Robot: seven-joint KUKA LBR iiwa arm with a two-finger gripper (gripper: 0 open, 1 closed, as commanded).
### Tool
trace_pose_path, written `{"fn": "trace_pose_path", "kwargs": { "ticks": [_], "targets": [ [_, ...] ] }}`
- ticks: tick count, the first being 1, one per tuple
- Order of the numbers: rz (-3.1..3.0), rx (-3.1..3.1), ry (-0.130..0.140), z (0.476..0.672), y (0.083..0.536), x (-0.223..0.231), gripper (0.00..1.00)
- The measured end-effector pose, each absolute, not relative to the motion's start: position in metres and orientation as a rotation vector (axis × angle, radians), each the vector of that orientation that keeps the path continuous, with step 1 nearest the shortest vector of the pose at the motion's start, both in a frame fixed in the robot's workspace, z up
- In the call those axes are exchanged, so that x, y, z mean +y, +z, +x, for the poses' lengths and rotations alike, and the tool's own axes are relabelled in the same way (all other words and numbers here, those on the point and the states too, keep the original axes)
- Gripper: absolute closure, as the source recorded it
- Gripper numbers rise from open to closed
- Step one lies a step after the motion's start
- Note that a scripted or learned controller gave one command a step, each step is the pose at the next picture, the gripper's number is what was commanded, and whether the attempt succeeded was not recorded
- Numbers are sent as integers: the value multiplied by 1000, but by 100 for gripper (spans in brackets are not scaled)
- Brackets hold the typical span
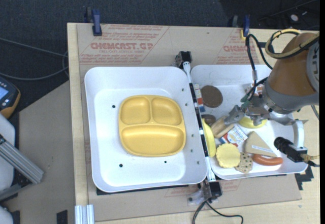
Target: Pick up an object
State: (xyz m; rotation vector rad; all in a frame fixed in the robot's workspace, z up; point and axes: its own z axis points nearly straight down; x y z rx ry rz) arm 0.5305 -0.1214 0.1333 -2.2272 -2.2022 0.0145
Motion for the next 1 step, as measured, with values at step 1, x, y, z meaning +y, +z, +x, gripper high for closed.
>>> {"fn": "trace_pose_path", "kwargs": {
  "ticks": [1],
  "targets": [
    [-2226,-2223,0,592,82,-164,0]
  ]
}}
